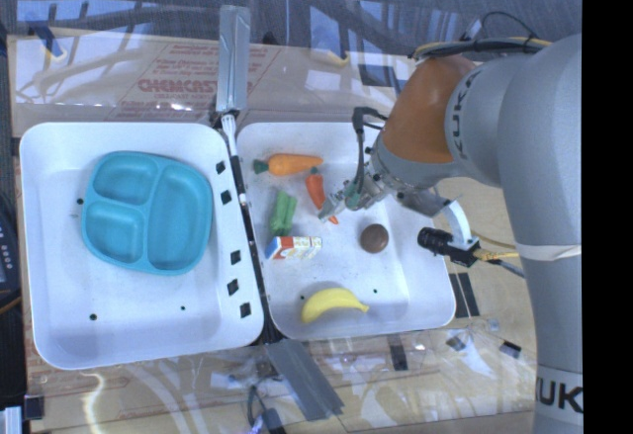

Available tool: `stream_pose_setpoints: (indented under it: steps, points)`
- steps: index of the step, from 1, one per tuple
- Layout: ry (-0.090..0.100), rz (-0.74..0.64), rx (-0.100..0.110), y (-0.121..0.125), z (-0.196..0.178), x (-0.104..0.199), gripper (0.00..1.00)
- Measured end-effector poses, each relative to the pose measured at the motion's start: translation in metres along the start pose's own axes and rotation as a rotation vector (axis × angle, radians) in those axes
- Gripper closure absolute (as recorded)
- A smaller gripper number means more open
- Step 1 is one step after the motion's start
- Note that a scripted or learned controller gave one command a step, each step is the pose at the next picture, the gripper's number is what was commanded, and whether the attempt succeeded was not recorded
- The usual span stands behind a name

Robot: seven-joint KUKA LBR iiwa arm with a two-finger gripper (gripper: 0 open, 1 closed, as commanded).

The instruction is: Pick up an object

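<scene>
1. The grey arm with the orange band (435, 116) reaches in from the right over the right-hand shallow white bin (425, 296), and its gripper (348, 199) hangs low near the small red-orange carrot-shaped toy (316, 191) that lies in the upper middle of that bin.
2. Whether the jaws are spread or pressed together I cannot tell; the wrist hardware hides them, and nothing can be seen pinched between them.
3. The likeliest target, judging by position, is that small carrot piece, just left of the gripper and possibly touching it; a tiny orange scrap (331, 218) lies right below.
4. Risk: the piece is slim and smooth, so a descent slightly off centre would probably push it sideways instead of trapping it.
5. Risk: the larger orange carrot toy with a green top (291, 165) sits close above and the green pod-shaped toy (283, 213) close to the left; a wide closing could nudge either or catch two at once.
6. Other contents of the same bin: a small red-and-white carton (294, 247), a round brown ball (374, 238) and a yellow plastic banana (332, 303), all lying apart from the gripper.
7. The left-hand white bin (59, 323) holds a blue divided plate (148, 212), well clear of the action.
8. Both bins rest on the tabletop (148, 76).
</scene>
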State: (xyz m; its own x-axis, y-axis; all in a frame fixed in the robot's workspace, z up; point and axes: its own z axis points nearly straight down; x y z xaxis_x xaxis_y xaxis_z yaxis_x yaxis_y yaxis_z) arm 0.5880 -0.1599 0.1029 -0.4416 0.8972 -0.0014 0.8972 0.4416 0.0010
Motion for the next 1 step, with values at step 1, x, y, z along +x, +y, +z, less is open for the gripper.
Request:
stream_pose_setpoints:
  steps: [1]
  points:
    - [0.000,-0.045,-0.003,0.0900,-0.1015,0.0234,1.00]
